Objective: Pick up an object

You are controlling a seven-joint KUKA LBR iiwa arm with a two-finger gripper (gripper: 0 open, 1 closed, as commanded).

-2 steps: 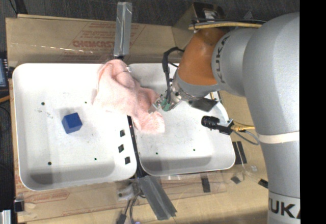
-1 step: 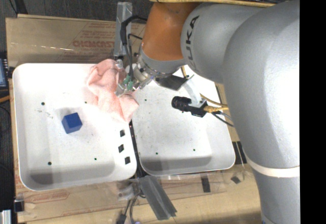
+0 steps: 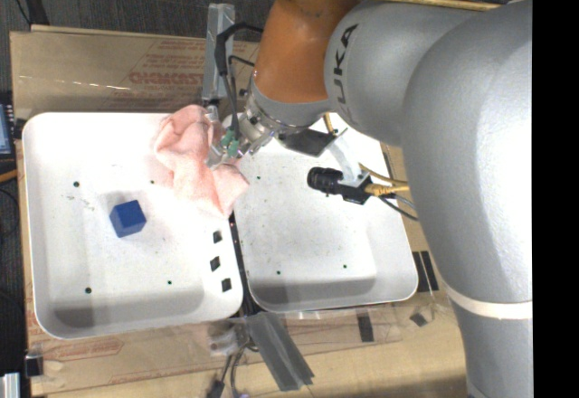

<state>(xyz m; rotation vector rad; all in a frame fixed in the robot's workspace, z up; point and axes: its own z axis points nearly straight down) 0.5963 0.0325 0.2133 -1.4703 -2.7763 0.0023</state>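
Note:
A crumpled pink cloth (image 3: 190, 161) lies at the right side of the left bin (image 3: 54, 206), its lower corner reaching the divider between the bins. My gripper (image 3: 222, 149) comes down from the orange-banded wrist (image 3: 294, 52) right onto the cloth's right part. Its fingers are pinched into a raised fold of the fabric. A blue cube (image 3: 128, 217) rests on the left bin's floor, well left of and below the gripper.
The right bin (image 3: 317, 251) sits under the arm's bulk, with a black cable fitting (image 3: 336, 182) hanging over it. A grey post (image 3: 217, 52) stands behind the bins. Cardboard (image 3: 90, 71) lines the bench at the back.

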